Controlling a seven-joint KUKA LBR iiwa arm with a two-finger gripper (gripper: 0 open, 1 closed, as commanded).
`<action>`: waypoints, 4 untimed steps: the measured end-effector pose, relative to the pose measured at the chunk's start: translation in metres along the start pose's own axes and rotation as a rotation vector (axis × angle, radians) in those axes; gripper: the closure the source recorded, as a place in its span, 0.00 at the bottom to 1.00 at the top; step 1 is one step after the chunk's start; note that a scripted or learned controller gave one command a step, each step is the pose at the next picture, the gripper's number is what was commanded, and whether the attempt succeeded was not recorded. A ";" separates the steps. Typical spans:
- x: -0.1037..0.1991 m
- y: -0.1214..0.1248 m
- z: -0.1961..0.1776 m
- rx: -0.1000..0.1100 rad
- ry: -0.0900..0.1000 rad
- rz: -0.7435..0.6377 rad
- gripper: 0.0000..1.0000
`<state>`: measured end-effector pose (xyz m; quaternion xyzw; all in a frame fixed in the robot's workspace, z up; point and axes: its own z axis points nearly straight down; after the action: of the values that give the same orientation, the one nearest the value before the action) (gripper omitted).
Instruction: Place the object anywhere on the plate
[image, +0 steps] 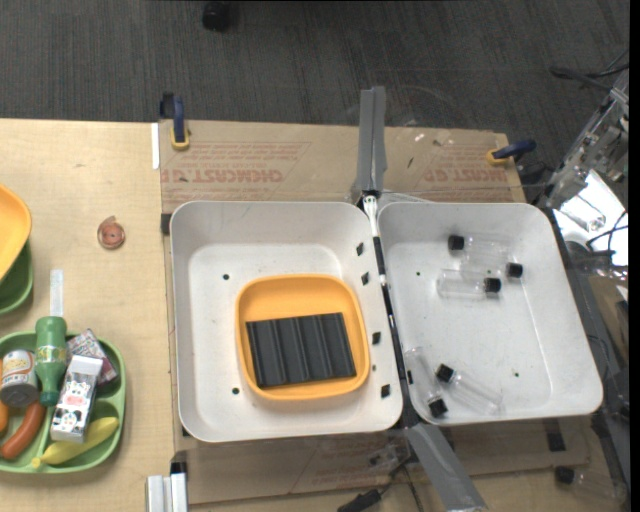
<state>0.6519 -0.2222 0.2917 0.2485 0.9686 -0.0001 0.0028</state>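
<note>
where the counter (80, 180) runs left, a green tray (100, 425) holds toy food. left bin (200, 240) holds an orange plate (300, 292) with a dark ribbed insert (302, 349). right bin (540, 330) holds clear vials with black caps (470, 287), scattered, well apart from the plate. tool: state cannot be told.

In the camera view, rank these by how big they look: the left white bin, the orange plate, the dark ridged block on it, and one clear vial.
1. left white bin
2. orange plate
3. dark ridged block
4. clear vial, smallest by far; the vials look much alike in size.
</note>
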 end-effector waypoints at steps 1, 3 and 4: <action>0.000 0.000 -0.134 -0.001 0.001 -0.220 1.00; 0.150 -0.070 -0.151 -0.002 0.003 -0.932 1.00; 0.108 -0.059 -0.150 -0.004 0.001 -1.308 1.00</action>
<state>0.5277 -0.2217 0.4410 -0.3922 0.9199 0.0003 0.0020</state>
